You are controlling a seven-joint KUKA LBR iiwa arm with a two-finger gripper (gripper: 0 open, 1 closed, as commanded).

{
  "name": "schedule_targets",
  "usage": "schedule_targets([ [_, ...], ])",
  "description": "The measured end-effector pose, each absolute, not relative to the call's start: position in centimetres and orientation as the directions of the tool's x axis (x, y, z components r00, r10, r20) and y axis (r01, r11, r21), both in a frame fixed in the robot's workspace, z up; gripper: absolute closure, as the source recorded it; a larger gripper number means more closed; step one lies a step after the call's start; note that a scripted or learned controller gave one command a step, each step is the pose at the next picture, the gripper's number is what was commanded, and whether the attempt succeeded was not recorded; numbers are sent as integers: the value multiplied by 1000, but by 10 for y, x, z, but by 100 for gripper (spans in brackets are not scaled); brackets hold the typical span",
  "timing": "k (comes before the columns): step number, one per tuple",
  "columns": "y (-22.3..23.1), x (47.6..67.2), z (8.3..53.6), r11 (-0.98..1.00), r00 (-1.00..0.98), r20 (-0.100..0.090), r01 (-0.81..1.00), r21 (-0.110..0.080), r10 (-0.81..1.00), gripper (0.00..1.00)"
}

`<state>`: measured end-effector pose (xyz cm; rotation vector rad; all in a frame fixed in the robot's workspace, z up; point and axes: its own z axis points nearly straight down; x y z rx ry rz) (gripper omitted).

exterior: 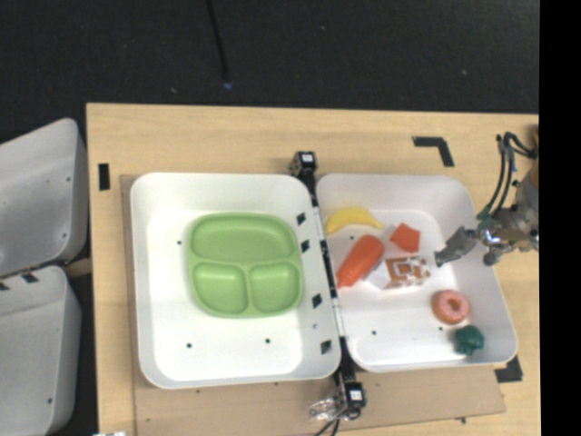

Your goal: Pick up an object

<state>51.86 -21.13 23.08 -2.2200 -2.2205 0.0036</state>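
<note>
green divided plate (244,264), left bin (163,334)

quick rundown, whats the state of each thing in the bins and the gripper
green plate: flat in the left bin, nothing on it
banana: lying in the right bin, by the divider
carrot: lying tilted, just below the banana
orange block: loose, right of the carrot
patterned piece: lying flat
pink donut: lying flat
dark green piece: in the near right corner
gripper: over the right bin, holding nothing
</note>
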Motion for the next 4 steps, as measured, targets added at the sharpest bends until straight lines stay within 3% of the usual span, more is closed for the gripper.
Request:
schedule_targets([
  [2,-213,519,145,-2,2,-1,1000,-2,1000,0],
  [3,-214,520,158,-4,4,-3,1000,4,1000,100],
  [4,-221,524,203,2,-2,-3,1000,5,1000,100],
])
